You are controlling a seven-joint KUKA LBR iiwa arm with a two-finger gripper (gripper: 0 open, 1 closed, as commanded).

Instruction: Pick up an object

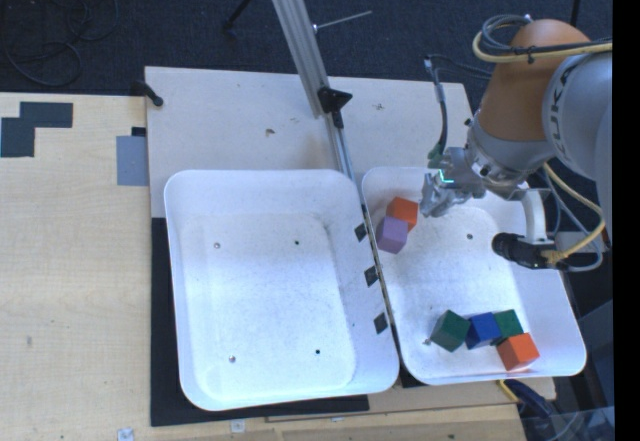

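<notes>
Over the right white plastic bin [560, 349], the two-finger gripper [436, 199] hangs just right of a small orange cube [403, 210]. Its grip state cannot be told. A purple cube [393, 234] touches the orange one.

**A:** quick layout check, where's everything sitting?

**B:** two bins side by side on the bench. The left bin [200, 219] sits beside the right bin [570, 329]. Two blocks [397, 224] touch each other at the right bin's far left corner, with the gripper [436, 199] just to their right. Four more blocks [485, 333] cluster along its near edge.
</notes>
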